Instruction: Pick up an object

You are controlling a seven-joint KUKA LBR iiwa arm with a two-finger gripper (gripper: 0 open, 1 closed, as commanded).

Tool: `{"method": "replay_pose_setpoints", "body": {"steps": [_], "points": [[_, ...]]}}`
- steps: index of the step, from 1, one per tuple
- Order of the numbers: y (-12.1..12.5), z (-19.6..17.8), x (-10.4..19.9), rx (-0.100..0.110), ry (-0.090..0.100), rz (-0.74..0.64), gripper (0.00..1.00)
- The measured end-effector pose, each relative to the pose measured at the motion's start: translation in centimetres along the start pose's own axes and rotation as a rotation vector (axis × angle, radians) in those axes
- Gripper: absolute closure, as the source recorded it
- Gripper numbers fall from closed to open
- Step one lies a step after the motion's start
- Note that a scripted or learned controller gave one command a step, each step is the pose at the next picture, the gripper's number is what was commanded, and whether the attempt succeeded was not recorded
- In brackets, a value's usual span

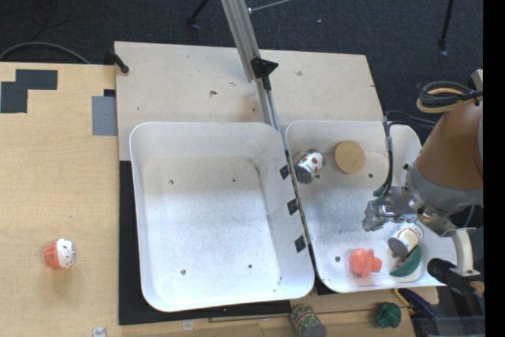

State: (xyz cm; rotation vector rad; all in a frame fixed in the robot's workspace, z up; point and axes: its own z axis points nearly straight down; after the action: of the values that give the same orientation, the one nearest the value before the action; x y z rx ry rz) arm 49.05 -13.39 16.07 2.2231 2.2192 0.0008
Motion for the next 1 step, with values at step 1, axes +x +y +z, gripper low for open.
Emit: {"method": "replay_pose_setpoints", "body": {"steps": [1], "points": [[-0.36, -4.92, 0.82, -0.002, 0.0, -0.003, 1.0]]}}
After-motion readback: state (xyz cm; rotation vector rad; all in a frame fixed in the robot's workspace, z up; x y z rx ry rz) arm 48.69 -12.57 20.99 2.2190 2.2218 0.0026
